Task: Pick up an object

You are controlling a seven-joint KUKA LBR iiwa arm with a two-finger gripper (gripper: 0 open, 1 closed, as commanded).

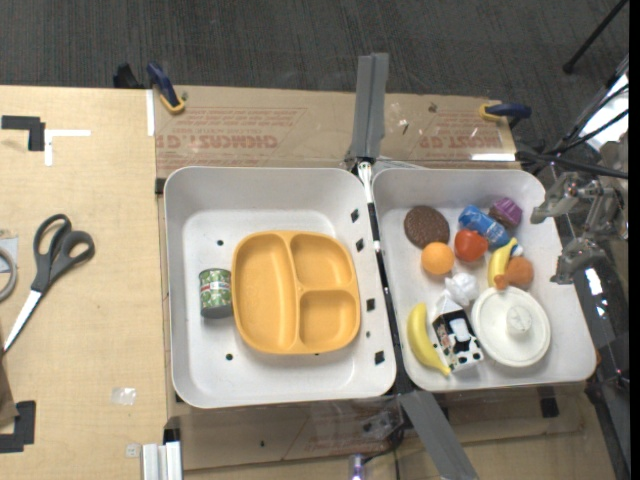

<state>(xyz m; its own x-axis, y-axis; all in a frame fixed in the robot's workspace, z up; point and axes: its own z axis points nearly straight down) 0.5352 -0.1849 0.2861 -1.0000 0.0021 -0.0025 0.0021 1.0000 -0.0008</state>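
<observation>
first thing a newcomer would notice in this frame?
Probably the big yellow divided plate in the middle of the left bin, with a small green can beside it. Next, the crowded right bin: a banana, an orange, a white lidded bowl and other small toys. Black-handled scissors lie on the bench at far left.

A single fixed camera looks down from above the worktop [80,368] at a slant, far enough back to take in both white bins whole. The left bin [185,268] lies near the middle of the frame, the right bin [560,368] toward the right edge. The far side of the scene is at the top, where dark floor [250,18] shows beyond the worktop's edge. On the left the view reaches bare wood and a pair of scissors [45,263].
</observation>
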